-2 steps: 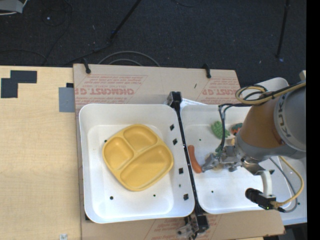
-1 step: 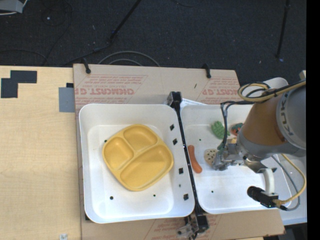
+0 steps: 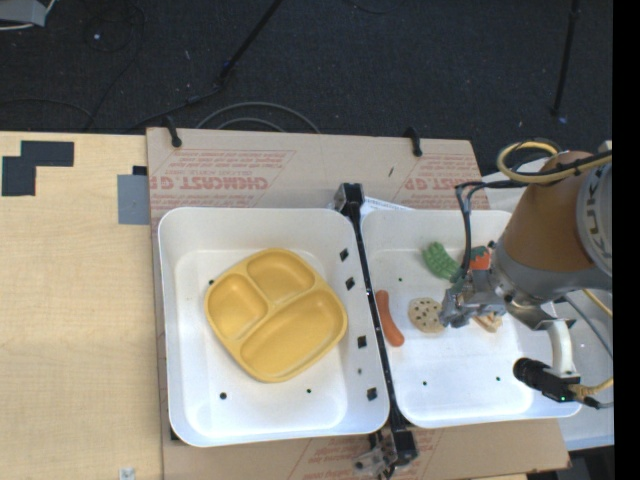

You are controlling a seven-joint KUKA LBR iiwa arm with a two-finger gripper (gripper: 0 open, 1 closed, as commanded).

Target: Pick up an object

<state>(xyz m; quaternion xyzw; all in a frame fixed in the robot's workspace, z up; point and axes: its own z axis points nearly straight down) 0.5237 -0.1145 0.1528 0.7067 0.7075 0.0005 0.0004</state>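
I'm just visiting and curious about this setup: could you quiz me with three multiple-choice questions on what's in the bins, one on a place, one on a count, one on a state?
1. Where is the yellow tray?
A. left bin
B. right bin
C. on the cardboard

2. How many compartments does the tray have?
A. two
B. three
C. five

3. How does the sausage lie?
A. flat on the right bin floor
B. on the tray
C. propped upright on the cookie

Answers:
1 A, it sits inside the left bin.
2 B, ridges split it into three.
3 A, it lies flat near the divider, left of the cookie.
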